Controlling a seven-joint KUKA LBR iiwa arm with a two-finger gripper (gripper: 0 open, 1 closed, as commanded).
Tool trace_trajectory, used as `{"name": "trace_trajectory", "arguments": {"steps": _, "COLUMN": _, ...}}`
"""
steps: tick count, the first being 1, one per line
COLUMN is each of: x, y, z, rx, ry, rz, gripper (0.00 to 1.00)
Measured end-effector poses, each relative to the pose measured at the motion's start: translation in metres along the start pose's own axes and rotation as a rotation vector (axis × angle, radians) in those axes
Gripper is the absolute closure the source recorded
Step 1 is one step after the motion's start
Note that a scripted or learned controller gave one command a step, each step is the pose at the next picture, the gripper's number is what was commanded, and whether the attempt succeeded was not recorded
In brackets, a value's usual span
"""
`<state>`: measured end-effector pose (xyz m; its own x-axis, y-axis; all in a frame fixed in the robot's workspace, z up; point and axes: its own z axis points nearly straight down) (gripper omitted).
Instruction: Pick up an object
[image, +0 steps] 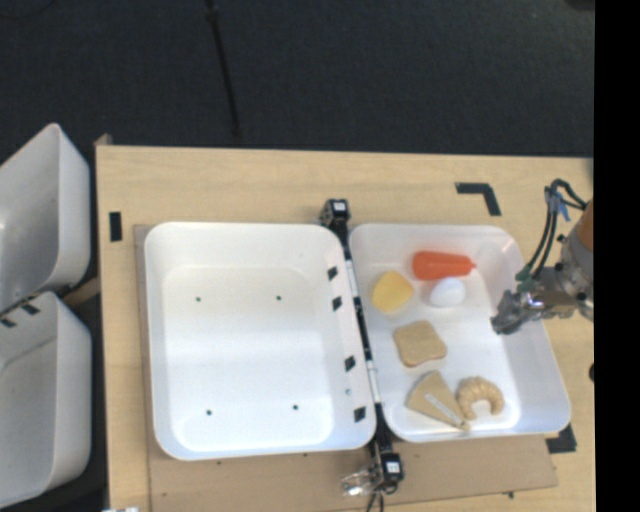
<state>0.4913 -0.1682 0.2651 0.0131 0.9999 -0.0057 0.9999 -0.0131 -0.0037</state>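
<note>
The right bin (530, 400) holds several food-shaped items: an orange carrot (442, 264), a white egg (448, 292), a yellow lemon-like piece (392, 292), a tan bread slice (419, 343), a beige wedge (434, 399) and a croissant (481, 396). My gripper (508, 316) hangs over the bin's right side, right of the egg and bread slice. Nothing shows between its fingers; its tips are too small and dark to read.
The left bin (160, 400) sits beside the right one, joined along a clipped centre seam (352, 330). Both rest on a light wooden bench (230, 185). White containers (40, 210) stand off the bench at the left. Cables (552, 220) trail by the wrist.
</note>
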Motion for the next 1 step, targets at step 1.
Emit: {"name": "trace_trajectory", "arguments": {"steps": 1, "x": 0.1032, "y": 0.0358, "z": -0.0253, "rx": -0.005, "ry": 0.006, "rz": -0.023, "gripper": 1.0}}
